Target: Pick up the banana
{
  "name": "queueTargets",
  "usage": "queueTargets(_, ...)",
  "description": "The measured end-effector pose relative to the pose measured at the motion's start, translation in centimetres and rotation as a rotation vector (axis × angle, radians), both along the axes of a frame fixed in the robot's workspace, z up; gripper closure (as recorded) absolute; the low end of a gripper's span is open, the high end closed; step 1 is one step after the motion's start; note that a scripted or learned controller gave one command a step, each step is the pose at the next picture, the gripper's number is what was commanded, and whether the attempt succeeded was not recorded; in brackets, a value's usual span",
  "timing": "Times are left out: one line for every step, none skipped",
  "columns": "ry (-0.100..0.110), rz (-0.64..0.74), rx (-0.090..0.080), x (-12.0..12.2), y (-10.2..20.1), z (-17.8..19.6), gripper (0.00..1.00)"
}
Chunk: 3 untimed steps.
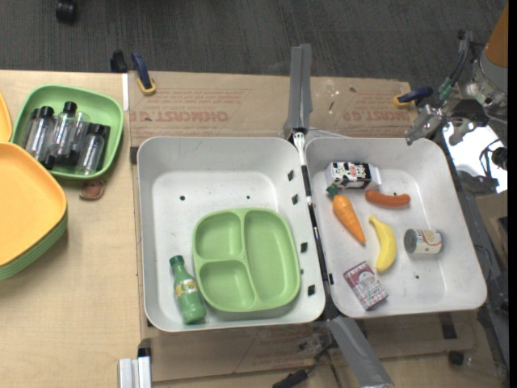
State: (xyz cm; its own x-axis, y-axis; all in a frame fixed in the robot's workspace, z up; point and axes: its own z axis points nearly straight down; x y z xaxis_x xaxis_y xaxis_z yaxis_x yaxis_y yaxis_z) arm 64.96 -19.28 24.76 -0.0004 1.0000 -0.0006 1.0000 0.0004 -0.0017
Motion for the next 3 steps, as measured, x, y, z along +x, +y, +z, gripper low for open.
queueTargets(0.001, 0.004, -0.001, 0.0, 0.0, 0.9, 1.00)
queueTargets(-0.003, 0.102, -0.002, -1.0, -3.0, 3.3, 1.00)
queueTargets(0.000, 0.127, 0.001, -6.8, -2.6, -12.9, 1.00)
